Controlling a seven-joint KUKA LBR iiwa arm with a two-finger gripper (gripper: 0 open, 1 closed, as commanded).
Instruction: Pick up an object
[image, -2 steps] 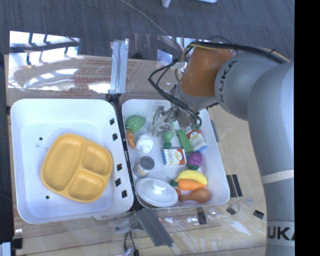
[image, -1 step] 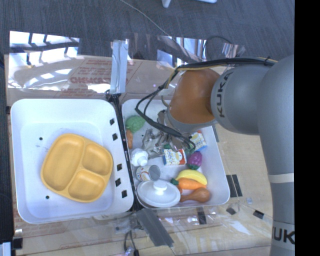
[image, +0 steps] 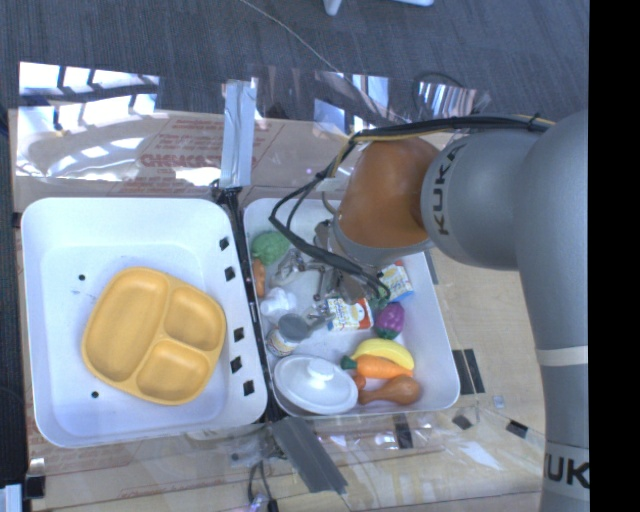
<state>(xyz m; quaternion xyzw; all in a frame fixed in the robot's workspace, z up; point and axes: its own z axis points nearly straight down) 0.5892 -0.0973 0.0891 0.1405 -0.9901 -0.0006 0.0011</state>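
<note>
My gripper (image: 312, 283) reaches down into the right bin (image: 441, 345) from under the orange wrist band, among a pile of toy food. Below it lie a white carton with a red label (image: 349, 315), a purple grape bunch (image: 389, 319), a yellow banana (image: 383, 352), an orange carrot (image: 378, 368) and a brown drumstick (image: 392, 391). A green vegetable (image: 269, 247) sits to its left, and a white lidded bowl (image: 315, 384) rests at the bin's front. The wrist hides the fingers.
The left bin (image: 50, 240) holds a yellow divided plate (image: 152, 334). A black divider (image: 246, 300) separates the two bins. Cables loop from the wrist over the right bin's back edge. Cardboard and tape lie behind the bins.
</note>
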